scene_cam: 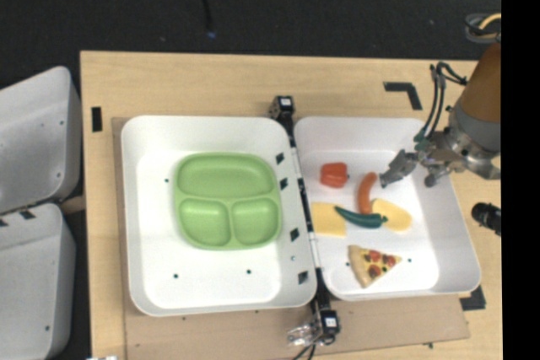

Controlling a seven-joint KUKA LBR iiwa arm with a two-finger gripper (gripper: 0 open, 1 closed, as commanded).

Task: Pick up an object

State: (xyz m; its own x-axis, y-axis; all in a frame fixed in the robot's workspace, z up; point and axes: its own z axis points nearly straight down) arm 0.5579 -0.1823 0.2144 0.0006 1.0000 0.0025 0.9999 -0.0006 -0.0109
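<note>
The right bin [439, 265] holds several toy foods: a red pepper piece [334, 174], an orange-red sausage [366, 190], a green chilli [363, 217] lying across yellow cheese pieces [327, 220], and a pizza slice [372, 264]. My gripper [412, 167] hangs over the bin's upper right part, just right of the sausage and apart from it. Its fingers are spread, with nothing between them.
The left bin [152, 274] bears a green three-compartment plate [226, 200]. A black divider with clips runs between the bins [297, 206]. The arm's orange band [483, 93] is at the right edge. White panels [34, 147] stand left of the bench.
</note>
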